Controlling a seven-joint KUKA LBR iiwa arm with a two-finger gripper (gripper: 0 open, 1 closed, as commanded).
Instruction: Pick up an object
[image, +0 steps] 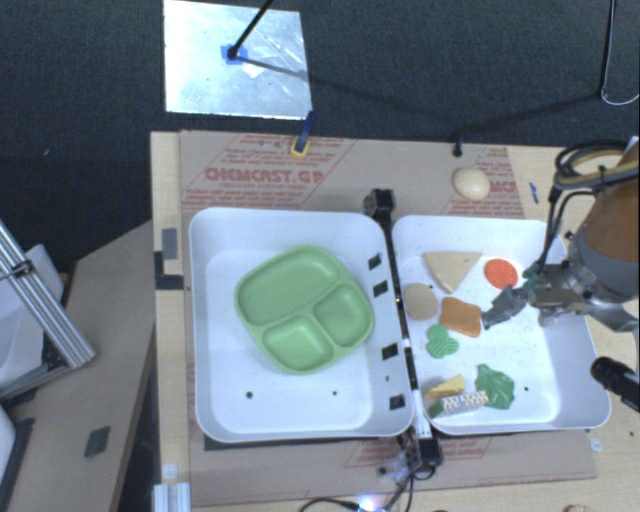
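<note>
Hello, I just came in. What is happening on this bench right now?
A robot arm reaches in from the right over the right bin, which holds small toy food pieces. Its end effector sits low beside the orange piece and just below the red round piece. Nothing is visibly lifted yet. The left bin holds a green divided plate, untouched.
</note>
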